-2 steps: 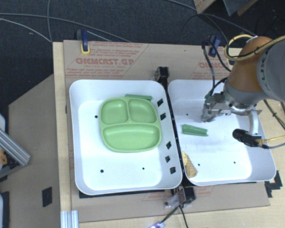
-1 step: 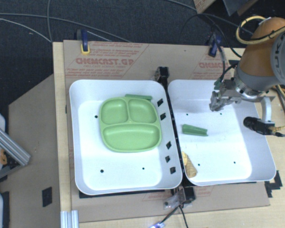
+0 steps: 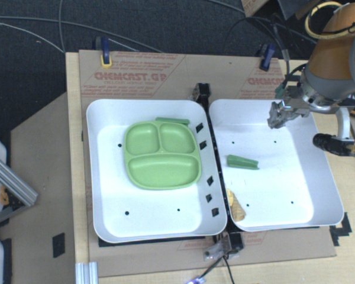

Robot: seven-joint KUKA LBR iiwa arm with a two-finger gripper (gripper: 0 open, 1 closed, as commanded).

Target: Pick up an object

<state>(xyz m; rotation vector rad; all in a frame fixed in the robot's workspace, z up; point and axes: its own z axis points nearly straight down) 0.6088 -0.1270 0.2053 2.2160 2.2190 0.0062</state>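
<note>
A view from above, at a slant, onto a cardboard-covered worktop [image 3: 136,70] that carries two shallow white bins side by side.

Nearest the camera, at the front edge between the bins, a small metal clamp [image 3: 225,247] sits where their rims meet. Just above it, in the near left corner of the right bin [image 3: 319,206], lies a small tan object [image 3: 235,206], partly tucked against the bin wall; its kind is too small to tell.

Further in, the left bin [image 3: 106,218] holds a light green divided plate [image 3: 163,155] with three compartments, one wide section toward the camera and two smaller ones behind it. The plate lies flat near the middle of its bin. A thin dark green strip [image 3: 173,121] rests just behind the plate's far edge, touching or almost touching it.

In the right bin, a short dark green block [image 3: 242,163] lies flat on the white floor, left of centre, well apart from the tan object and from the arm.

Further back, over the far right part of the right bin, hangs the pincer [image 3: 277,116], a small grey metal piece pointing down and leftward. Nothing shows between its tips, and whether they are spread or pressed together cannot be told. Behind it the grey wrist leads up to the arm's orange band [image 3: 337,40] at the upper right.

At the far edge of the worktop, two blue clips [image 3: 106,51] hold the cardboard down. Beyond lies dark carpet crossed by thin cables [image 3: 65,16].
</note>
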